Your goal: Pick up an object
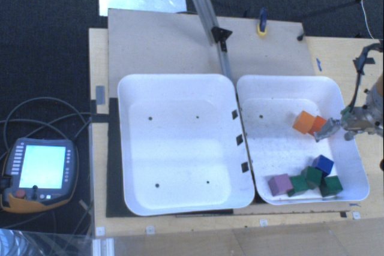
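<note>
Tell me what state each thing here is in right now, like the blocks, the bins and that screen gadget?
Orange block: in the right bin, beside the pincer tip, apart from the others.
Red block: touching the orange one.
Blue block: in the cluster by the near right corner.
Green blocks: clustered together.
Purple block: lying flat at the cluster's left end.
Pincer: low in the right bin.
Left bin: sitting flat.
Handheld screen: lit.
</note>
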Action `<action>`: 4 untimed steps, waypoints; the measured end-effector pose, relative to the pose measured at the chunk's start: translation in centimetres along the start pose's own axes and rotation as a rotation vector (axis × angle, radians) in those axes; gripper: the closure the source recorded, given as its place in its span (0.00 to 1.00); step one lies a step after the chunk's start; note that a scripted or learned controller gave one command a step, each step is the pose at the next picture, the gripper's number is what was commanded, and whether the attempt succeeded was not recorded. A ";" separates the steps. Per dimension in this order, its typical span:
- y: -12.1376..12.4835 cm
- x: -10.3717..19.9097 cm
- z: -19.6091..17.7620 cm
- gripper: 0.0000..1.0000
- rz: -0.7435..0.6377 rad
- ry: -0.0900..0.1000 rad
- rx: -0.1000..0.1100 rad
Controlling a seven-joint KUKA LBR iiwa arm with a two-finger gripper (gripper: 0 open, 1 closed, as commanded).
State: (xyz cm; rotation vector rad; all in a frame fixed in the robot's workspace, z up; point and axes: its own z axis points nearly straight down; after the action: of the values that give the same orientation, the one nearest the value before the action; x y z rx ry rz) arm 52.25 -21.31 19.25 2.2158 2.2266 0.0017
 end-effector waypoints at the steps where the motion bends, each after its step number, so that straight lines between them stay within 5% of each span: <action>1: 0.0 0.0 0.0 0.00 0.001 0.000 -0.001; 3: 0.9 0.4 10.0 0.00 0.002 0.001 0.004; 4: 1.1 0.3 8.6 1.00 0.000 -0.002 -0.003</action>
State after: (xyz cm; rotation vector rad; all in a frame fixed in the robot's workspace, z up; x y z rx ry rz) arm 53.34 -21.02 10.63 2.2139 2.2236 0.0034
